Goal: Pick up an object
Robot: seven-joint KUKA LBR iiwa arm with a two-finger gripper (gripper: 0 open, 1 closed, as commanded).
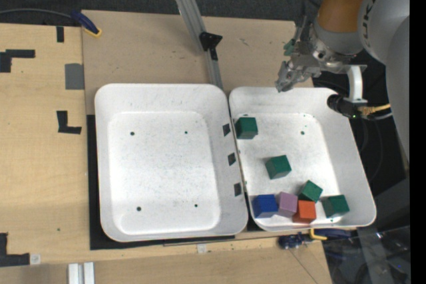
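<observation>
Gripper (287, 81) hovers over the right white bin's (346, 143) far rim — grip state I cannot tell, nothing visibly held. Nearest target, the small dark-green cube (246, 127), lies just down-left of it.

Two bins side by side on bench (40, 163): left bin (163, 100), right bin (346, 143). In right bin, one block (246, 127) far left, one (278, 166) mid, five-block cluster (299, 201) along near edge. Gripper (287, 81) over right bin's far rim.
</observation>
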